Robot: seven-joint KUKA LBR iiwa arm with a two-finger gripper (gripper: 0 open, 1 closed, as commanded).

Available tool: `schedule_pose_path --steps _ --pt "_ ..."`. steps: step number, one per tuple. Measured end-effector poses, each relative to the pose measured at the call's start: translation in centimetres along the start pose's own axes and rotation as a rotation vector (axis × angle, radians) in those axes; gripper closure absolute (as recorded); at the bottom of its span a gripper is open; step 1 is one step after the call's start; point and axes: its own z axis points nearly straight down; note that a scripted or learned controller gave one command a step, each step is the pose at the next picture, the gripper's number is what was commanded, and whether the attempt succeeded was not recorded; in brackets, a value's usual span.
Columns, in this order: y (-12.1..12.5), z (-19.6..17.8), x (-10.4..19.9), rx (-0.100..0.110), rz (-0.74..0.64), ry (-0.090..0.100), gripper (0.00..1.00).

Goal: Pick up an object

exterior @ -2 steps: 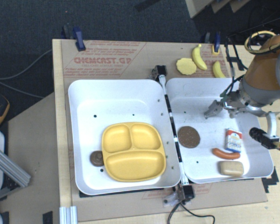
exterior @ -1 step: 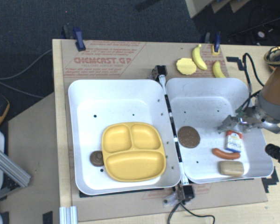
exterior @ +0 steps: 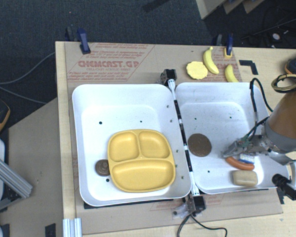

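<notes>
Orange sausage-shaped toy (exterior: 240, 163) lay in right white bin (exterior: 212, 100) near its front-right edge, just under gripper (exterior: 238, 151) | fingers' state could not be told | beige block (exterior: 244, 177) just in front | brown disc (exterior: 199, 145) apart, left | bare floor behind.

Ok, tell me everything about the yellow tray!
The yellow tray looks like smooth plastic, rounded at the corners, with three compartments: two small ones at the far side and one long one at the near side. All three look empty. It lies flat, right way up, in the left bin, toward the near edge. A small brown disc sits right against its left side; whether they touch is hard to tell.
</notes>
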Motion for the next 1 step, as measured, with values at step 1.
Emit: schedule_pose_path --steps 1 --pt "5.95 -10.24 -3.24 0.007 -0.002 0.005 0.00"
